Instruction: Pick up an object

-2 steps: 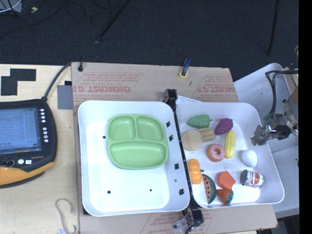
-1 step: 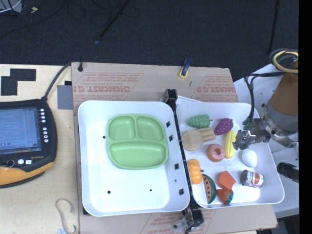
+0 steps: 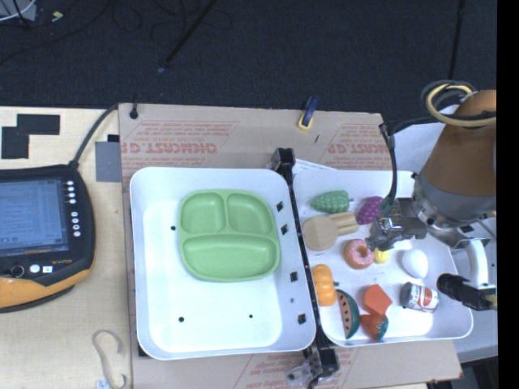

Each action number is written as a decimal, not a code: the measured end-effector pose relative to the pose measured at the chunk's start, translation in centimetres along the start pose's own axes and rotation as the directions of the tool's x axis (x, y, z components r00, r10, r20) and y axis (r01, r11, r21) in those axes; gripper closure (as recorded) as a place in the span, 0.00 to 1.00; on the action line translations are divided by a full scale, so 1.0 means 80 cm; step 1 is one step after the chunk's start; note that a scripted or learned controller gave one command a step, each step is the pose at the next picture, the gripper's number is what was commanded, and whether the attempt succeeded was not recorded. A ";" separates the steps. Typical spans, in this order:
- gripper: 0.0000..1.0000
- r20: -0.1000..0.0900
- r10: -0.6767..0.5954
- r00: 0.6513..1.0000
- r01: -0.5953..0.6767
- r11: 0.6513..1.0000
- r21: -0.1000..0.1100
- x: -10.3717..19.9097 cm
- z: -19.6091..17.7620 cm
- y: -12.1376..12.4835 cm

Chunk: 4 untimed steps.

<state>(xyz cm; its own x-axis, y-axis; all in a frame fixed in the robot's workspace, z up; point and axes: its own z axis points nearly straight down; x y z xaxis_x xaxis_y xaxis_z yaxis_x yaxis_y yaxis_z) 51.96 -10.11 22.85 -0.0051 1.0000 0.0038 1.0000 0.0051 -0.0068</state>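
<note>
- Right bin (image 3: 454, 331) held a watermelon slice (image 3: 349, 314), can (image 3: 419, 297) and white egg (image 3: 415, 262) nearest.
- Gripper (image 3: 383, 237) sat low beside the pink doughnut (image 3: 358, 254) (finger spread: could not tell).
- Green divided plate (image 3: 229, 235) lay in left bin (image 3: 158, 314).

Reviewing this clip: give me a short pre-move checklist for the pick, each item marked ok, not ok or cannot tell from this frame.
1. Claw is over the right bin, where the toys lie: ok.
2. A target lies close to the claw: ok, the pink donut sits just beside it.
3. Something is held already: cannot tell, the claw is too small and dark to read.
4. Room around the donut: not ok, the wooden spatula and a small yellow piece crowd it.
5. Other toys lie apart from the claw: ok, the white egg and the can lie off to the side.
6. Green divided plate in the left bin is out of the way: ok.
</note>
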 end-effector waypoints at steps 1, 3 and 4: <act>1.00 0.001 -0.001 1.000 0.001 1.000 0.000 0.070 -0.007 0.001; 1.00 0.003 0.004 1.000 -0.004 1.000 0.002 0.084 0.016 -0.011; 1.00 0.003 0.004 1.000 -0.004 1.000 0.000 0.086 0.016 -0.009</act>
